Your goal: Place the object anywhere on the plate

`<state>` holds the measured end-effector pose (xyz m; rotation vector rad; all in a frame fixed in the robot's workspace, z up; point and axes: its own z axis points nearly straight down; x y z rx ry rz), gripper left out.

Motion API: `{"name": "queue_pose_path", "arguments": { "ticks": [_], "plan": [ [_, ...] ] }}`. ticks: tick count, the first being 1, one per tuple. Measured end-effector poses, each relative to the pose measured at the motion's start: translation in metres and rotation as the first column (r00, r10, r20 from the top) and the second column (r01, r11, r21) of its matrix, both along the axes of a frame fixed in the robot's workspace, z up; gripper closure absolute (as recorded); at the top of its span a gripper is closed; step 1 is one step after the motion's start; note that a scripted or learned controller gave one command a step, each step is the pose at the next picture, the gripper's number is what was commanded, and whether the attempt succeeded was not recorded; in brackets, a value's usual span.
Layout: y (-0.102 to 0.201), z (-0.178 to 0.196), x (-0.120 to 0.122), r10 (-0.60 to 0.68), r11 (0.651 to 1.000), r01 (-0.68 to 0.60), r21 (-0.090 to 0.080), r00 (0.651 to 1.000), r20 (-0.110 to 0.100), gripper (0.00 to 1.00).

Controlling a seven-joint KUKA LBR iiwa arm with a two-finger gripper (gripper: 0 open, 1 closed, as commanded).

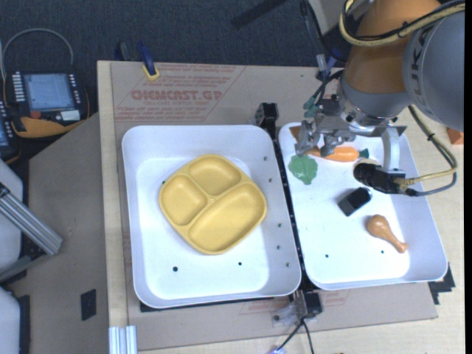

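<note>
The plate (213, 203) is yellow, with three compartments, two small on its far side and one large on its near side. It lies flat, turned at a slant, in the middle of the left bin (147, 271). In the right bin (346, 268) lie a green leafy piece (303, 168) far left, an orange carrot (341, 153) beside it, a black block (354, 200) mid-bin, and a tan drumstick (386, 232) near right.

A yellow plate (213, 203) lies in the white bin (140, 198) at frame left. The right white bin (413, 264) holds a green toy (303, 168), an orange carrot (341, 153), a black block (355, 200) and a tan drumstick (385, 231). The surface (118, 109) is tan with red lettering.
</note>
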<state>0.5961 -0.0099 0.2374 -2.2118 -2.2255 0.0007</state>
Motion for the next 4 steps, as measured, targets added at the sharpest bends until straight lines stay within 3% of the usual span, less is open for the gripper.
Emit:
{"name": "queue_pose_path", "arguments": {
  "ticks": [1, 2, 4],
  "plan": [
    [0.057, -0.007, -0.016, 0.000, 1.000, 0.000, 0.000, 1.000, 0.000, 1.00],
    [0.118, -0.007, -0.014, 0.001, 1.000, -0.001, 0.000, 1.000, 0.004, 1.00],
    [0.208, -0.017, -0.025, -0.001, 1.000, 0.001, -0.001, 1.000, 0.004, 1.00]
  ]
}}
